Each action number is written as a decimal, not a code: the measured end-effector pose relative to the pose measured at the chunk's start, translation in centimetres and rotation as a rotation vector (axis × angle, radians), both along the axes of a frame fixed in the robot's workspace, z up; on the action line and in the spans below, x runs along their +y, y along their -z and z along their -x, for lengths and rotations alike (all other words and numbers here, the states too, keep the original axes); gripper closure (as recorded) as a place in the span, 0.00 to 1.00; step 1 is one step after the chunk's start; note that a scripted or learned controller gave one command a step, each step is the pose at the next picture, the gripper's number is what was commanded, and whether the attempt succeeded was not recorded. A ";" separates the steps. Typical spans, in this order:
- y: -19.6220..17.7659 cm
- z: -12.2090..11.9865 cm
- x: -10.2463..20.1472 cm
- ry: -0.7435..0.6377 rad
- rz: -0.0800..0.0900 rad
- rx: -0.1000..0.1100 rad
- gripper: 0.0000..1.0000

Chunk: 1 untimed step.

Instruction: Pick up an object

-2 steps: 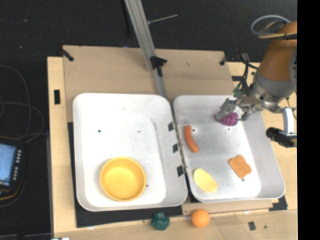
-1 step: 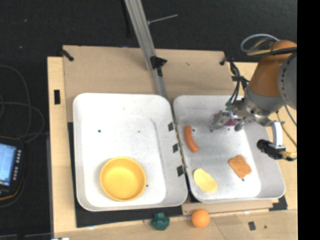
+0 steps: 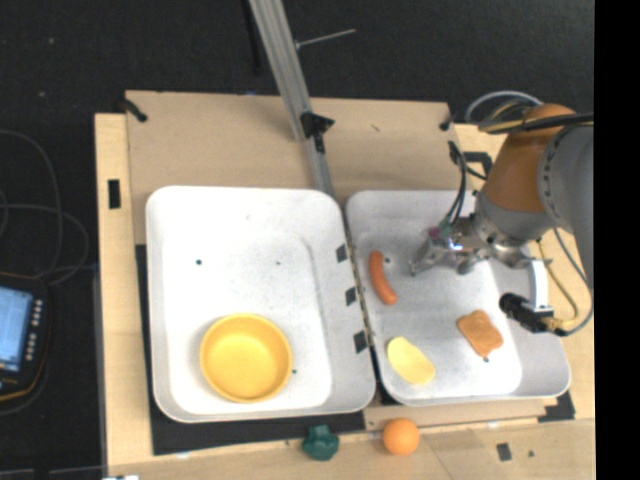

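In the right bin (image 3: 420, 213) lie an orange sausage-shaped piece (image 3: 381, 277) near its left wall, a pale yellow oval piece (image 3: 409, 360) at the front, and a brown toast-like piece (image 3: 480, 333) to the right. The left bin (image 3: 240, 218) holds a yellow bowl (image 3: 246, 357) at its front. My gripper (image 3: 430, 258) hangs low over the middle of the right bin, a short way to the right of the sausage piece and apart from it. Nothing shows between its tips.
An orange ball (image 3: 400, 436) and a small green object (image 3: 321, 443) sit on the bench in front of the bins. A metal rail (image 3: 290, 78) slants down from the top toward the gap between the bins. Cables loop by the arm's wrist.
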State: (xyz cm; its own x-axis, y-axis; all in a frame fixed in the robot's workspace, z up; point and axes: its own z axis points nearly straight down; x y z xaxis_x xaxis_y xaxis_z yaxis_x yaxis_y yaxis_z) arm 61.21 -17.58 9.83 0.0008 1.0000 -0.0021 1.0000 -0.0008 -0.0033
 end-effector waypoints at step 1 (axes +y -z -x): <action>-1.4 -0.2 -0.1 0.004 0.000 -0.007 1.00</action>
